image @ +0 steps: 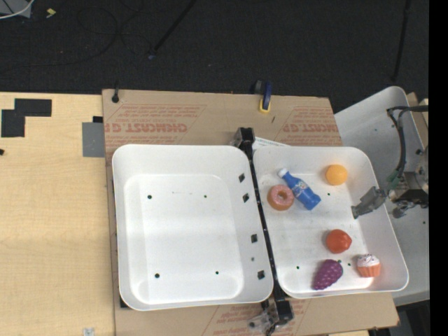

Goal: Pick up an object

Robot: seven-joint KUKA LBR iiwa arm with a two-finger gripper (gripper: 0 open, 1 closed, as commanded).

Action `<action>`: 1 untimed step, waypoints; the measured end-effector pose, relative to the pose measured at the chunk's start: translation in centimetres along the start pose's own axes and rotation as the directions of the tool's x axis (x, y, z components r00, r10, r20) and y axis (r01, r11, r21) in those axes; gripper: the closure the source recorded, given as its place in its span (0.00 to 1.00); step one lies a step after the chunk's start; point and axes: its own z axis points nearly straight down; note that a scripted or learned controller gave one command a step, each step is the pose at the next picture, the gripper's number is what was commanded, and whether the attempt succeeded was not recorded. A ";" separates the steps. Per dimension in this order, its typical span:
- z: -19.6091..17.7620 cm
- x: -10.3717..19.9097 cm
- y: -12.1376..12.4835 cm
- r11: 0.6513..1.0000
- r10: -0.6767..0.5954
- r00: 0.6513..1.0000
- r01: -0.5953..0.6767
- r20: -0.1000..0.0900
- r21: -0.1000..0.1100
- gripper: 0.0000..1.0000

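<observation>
The right bin (381,257) holds several small items. A blue bottle (301,190) lies beside a pink donut (281,198) near the divider, and an orange ball (336,174) sits at the back. Toward the front are a red tomato (338,241), a purple grape bunch (327,274) and a small cupcake (368,265). My gripper (380,207) hangs over the bin's right rim, right of the tomato and forward of the orange ball. It is open, with nothing between its dark fingers (365,204).
The left bin (126,208) lies beside the right one, separated by a black clamp strip (253,215). Both rest on a cardboard sheet (182,117) on the wooden bench. A blue-yellow clamp (264,96) stands at the cardboard's back edge.
</observation>
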 end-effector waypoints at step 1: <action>11.2 1.3 2.4 1.000 -0.003 1.000 0.003 -0.003 0.007 0.00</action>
